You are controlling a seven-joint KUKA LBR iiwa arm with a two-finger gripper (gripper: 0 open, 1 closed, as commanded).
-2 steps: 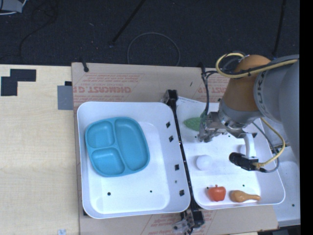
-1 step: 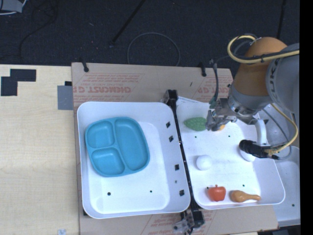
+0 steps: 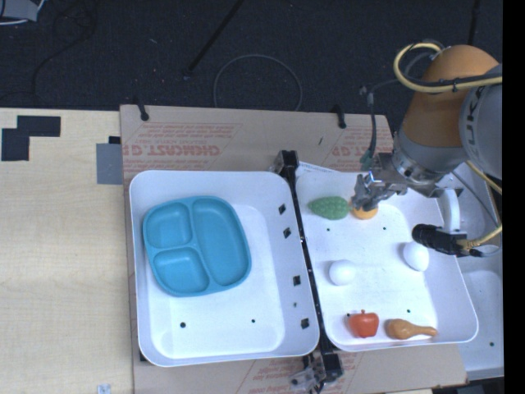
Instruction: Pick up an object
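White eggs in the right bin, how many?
2. One white egg sits near the middle of the right bin; the other white egg lies toward its right side. The arm covers part of the bin's far right corner, so one could be hidden there.

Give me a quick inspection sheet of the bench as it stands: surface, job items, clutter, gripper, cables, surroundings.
Surface: two white bins side by side, left bin and right bin, on a cardboard sheet.
Job's things: in the right bin, green piece, orange piece, two white eggs, tomato, drumstick.
Clutter: blue divided tray in the left bin.
Gripper: gripper low over the orange piece at the right bin's far edge; grip cannot be judged.
Cables: yellow hose looped at the arm; thin cables on the dark floor.
Surroundings: wooden bench to the left.
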